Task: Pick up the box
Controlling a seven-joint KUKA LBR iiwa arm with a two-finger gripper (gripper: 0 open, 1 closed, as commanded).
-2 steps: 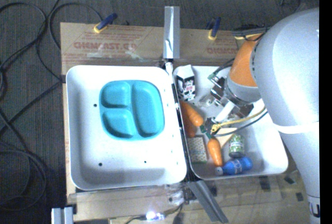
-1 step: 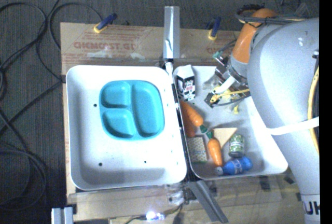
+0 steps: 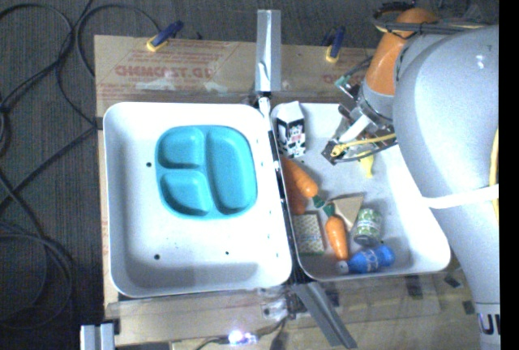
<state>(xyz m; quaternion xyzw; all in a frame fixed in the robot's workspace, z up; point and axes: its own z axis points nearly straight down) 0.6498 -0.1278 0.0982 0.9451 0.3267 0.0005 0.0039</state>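
On a bench over dark carpet, the right bin [image 3: 422, 255] holds the box [image 3: 290, 133] (a small milk carton) in its far-left corner, near the empty, narrowly parted gripper [image 3: 334, 152].

Two white bins sat side by side: left bin [image 3: 122, 202], right bin [image 3: 422, 247].

One blue sectioned tray [image 3: 207, 170], centre-left of frame.

One small box [image 3: 291, 132], black-and-white print, upper middle.

Two carrots: one [image 3: 298, 181] just right of centre, one [image 3: 336, 236] lower right of it.

One green can [image 3: 367, 225] and one blue bottle [image 3: 369, 259], lower right.

One tan wedge-shaped piece [image 3: 350, 207] and one flat patterned packet [image 3: 307, 232], kind not clear.

Two blue-and-yellow clamps at the top edge of the board: [image 3: 164, 36], [image 3: 333, 44].

One arm, one gripper [image 3: 350, 144].
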